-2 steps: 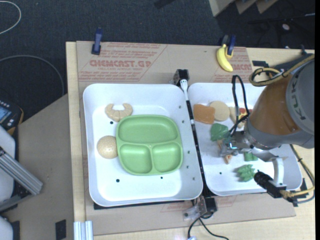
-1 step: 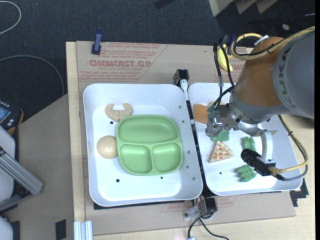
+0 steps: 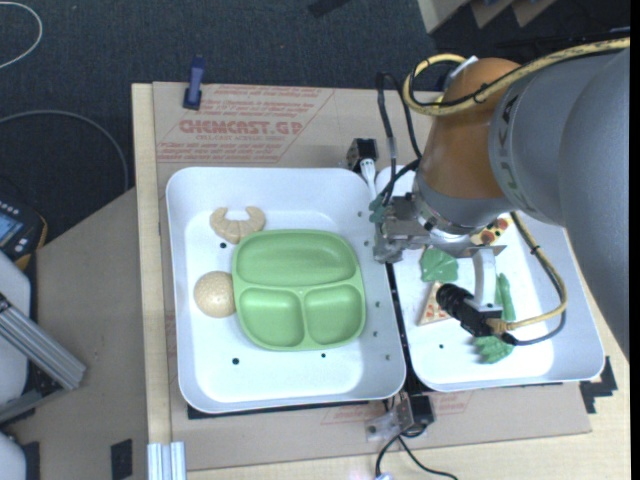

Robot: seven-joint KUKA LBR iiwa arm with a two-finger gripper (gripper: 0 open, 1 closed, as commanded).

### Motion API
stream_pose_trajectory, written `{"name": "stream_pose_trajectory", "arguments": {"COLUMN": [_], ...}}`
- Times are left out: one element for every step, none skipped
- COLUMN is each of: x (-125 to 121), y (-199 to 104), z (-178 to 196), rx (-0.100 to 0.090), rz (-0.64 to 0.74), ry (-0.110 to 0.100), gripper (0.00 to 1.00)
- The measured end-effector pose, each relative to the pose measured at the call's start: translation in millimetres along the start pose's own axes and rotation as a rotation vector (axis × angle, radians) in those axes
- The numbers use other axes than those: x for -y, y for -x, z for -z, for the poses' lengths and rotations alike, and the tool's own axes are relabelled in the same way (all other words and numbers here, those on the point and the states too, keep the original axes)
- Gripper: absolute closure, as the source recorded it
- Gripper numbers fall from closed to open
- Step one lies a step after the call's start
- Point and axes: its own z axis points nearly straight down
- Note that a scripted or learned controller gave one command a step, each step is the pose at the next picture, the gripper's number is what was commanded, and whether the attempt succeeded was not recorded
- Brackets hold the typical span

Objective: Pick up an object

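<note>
My gripper [image 3: 446, 256] hangs low over the left part of the right bin [image 3: 560, 358], largely hidden under the grey and orange wrist. Right beneath it lies a green leaf-shaped piece [image 3: 437, 265]. A pizza-slice toy [image 3: 431, 309] lies just in front of that. A slim green piece [image 3: 503, 294] and a small green lump [image 3: 490, 348] lie to the right and front. Small orange and red bits [image 3: 490, 234] peek out behind the wrist. Nothing shows as held.
The left bin [image 3: 190, 198] holds a green divided plate [image 3: 298, 288], a beige croissant-shaped piece [image 3: 237, 223] and a beige round ball [image 3: 213, 293]. The bins' shared rim runs just left of the gripper. A blue clip [image 3: 194, 83] lies on the cardboard behind.
</note>
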Motion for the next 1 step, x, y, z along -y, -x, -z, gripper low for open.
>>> {"name": "stream_pose_trajectory", "arguments": {"x": [67.4], "y": [-82.3], "z": [-82.0], "rx": [-0.004], "rz": [0.002], "ry": [-0.018], "gripper": [1.00]}}
